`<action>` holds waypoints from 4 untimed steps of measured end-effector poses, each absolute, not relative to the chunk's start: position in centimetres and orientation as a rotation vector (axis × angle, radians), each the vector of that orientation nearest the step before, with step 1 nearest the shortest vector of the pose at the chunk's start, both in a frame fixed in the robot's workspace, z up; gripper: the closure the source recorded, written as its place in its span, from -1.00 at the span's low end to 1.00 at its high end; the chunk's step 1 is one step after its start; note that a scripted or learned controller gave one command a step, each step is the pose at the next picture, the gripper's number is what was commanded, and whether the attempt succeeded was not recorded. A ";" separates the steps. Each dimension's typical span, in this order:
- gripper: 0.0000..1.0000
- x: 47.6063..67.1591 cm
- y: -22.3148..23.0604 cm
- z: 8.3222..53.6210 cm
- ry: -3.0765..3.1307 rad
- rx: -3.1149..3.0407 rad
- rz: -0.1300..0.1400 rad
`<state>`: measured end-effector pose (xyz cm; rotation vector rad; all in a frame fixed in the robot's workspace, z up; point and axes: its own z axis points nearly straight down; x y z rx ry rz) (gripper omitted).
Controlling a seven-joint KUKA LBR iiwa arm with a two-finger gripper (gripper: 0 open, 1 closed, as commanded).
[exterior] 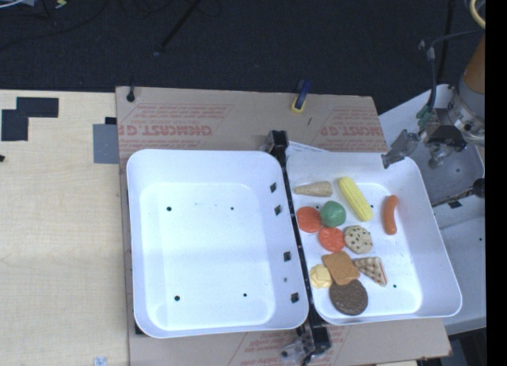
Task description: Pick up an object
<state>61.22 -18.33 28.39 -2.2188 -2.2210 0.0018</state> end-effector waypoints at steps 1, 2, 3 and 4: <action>-1.00 60.6 -10.2 15.9 -2.216 -2.204 0.010; -1.00 58.6 -15.8 8.3 -2.213 -2.221 0.009; -1.00 63.1 -17.7 8.8 -2.228 -2.218 -0.001; -1.00 64.5 -11.4 8.7 -2.225 -2.214 -0.001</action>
